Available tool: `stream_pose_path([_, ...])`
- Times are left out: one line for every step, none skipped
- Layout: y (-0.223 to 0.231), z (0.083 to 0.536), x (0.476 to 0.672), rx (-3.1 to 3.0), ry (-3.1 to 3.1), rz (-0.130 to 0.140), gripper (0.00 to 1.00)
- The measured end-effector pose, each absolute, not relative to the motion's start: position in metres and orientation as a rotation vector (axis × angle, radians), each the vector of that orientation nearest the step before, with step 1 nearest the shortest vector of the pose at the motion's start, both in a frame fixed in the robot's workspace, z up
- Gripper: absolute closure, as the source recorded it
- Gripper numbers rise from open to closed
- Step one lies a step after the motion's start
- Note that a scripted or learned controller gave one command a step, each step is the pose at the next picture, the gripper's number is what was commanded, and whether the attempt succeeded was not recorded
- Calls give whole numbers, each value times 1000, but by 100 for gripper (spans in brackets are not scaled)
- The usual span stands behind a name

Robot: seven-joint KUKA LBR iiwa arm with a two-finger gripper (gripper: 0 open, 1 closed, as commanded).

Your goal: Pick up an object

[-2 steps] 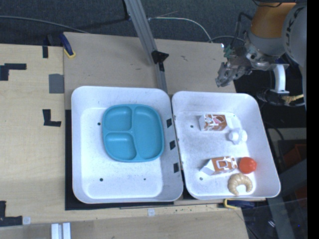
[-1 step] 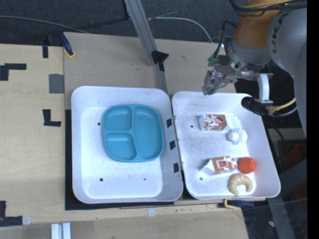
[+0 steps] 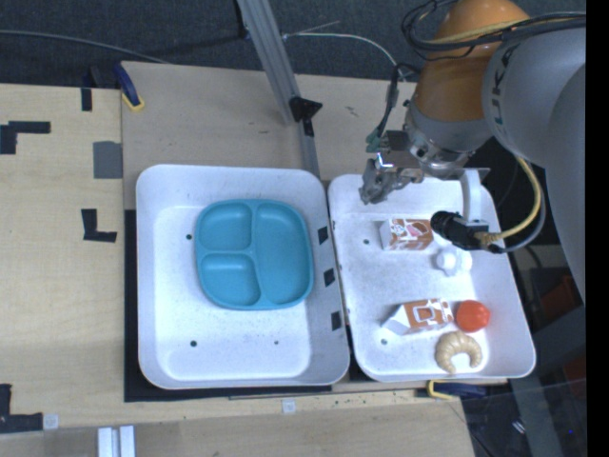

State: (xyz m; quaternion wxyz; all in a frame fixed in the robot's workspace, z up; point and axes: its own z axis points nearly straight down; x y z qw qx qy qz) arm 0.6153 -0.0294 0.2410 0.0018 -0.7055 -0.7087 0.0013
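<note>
So far nothing is picked: the claw (image 3: 378, 187) hangs above the right bin's (image 3: 366, 346) far corner, its grip unreadable, the nearest carton (image 3: 407, 233) lying just beside and below it.

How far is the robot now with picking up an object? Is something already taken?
Nothing looks taken yet. The gripper is at the far rim of the right bin; I see no object in it. Both cartons, the orange ball and the croissant lie in that bin. Choosing, grasping and lifting are all left.
</note>
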Motion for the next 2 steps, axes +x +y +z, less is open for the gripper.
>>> stream_pose_path([10,242,581,-2213,-2225,4,100])
stream_pose_path([60,227,553,-2211,-2225,5,100])
